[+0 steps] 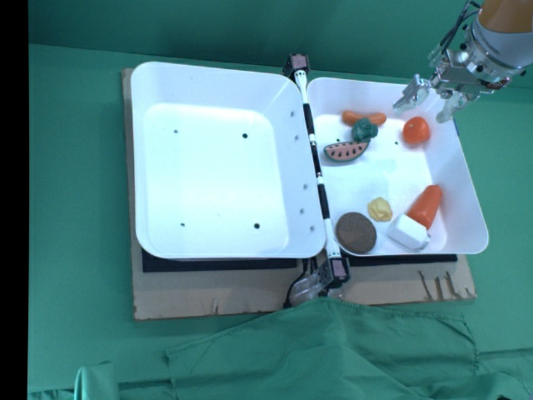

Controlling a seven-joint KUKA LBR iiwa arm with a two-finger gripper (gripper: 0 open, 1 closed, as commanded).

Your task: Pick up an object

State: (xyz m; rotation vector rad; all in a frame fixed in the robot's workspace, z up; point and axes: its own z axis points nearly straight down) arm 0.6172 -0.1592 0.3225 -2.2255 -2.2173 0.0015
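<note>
The right bin (466,223) holds several toy foods: a red tomato (415,131), an orange carrot (364,117), a green broccoli piece (363,129), a watermelon slice (346,150), a yellow lump (380,209), a brown round cookie (356,232) and an orange-and-white bottle-like piece (419,216). My gripper (428,100) hangs open above the bin's far right corner, just above and right of the tomato. Nothing sits between its fingers.
The left bin (150,90) sits beside the right one, split from it by a black-and-white divider rail (312,157). Both rest on a cardboard sheet (208,298). A green cloth (333,348) bunches up at the front.
</note>
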